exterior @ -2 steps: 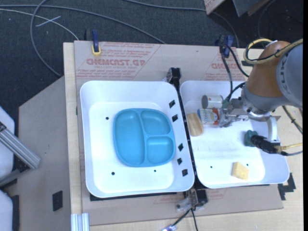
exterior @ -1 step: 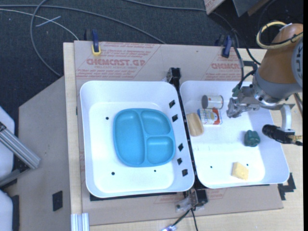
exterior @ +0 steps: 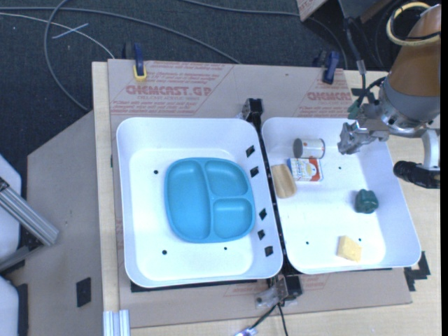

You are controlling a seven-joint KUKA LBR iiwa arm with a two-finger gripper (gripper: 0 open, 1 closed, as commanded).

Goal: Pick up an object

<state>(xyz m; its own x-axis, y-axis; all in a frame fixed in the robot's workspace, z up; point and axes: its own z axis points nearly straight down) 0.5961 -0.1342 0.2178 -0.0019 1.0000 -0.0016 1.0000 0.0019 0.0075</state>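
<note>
Overhead, gripper hovers above right bin, beside small can.

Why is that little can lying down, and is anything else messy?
The small can lies on its side in the right bin, by a carton and a tan block. Nothing looks spilled or broken. The blue tray sits slightly turned.

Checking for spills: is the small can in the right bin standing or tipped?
Tipped. The can lies on its side on the right bin floor, its round end facing left.
</note>
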